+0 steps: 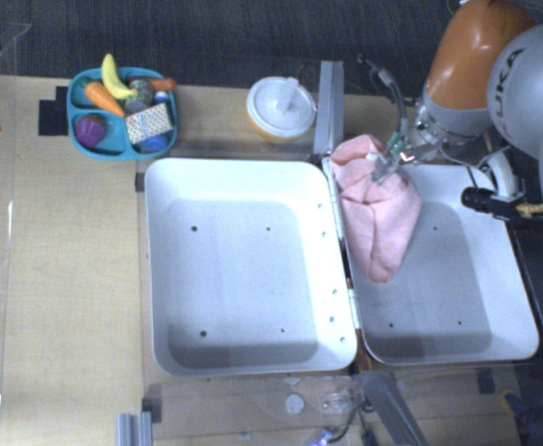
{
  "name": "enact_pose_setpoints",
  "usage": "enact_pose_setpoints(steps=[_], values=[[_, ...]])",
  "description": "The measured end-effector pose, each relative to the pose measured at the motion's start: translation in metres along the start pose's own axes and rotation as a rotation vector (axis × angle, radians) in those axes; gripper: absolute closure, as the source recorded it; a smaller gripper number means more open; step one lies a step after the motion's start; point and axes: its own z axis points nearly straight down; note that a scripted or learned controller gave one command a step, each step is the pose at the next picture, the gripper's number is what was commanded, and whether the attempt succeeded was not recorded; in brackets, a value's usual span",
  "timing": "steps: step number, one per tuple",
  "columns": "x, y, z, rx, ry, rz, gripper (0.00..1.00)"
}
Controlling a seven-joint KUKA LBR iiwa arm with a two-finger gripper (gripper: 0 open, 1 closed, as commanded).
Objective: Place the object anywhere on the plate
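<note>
1. Pink cloth (376,214) draped in the upper left of the right bin (476,333), touching the divide with the left bin (244,268).
2. Tool (390,163) pinched narrow on the cloth's top edge, fabric bunched between the fingers.
3. Hanging down from that grip toward the bin floor.
4. Blue plate (90,147) of toy food well apart, on the surface (58,277) at far left.

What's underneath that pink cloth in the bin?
The pink cloth lies over the right bin floor and its left rim. Anything beneath is covered, so I cannot tell.
</note>
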Motion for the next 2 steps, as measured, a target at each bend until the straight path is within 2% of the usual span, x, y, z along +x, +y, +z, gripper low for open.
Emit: enact_pose_setpoints(steps=[1, 2], values=[[0.000, 0.003, -0.040, -0.001, -0.001, -0.006, 1.00], [0.050, 0.006, -0.032, 0.001, 0.002, -0.410, 1.00]])
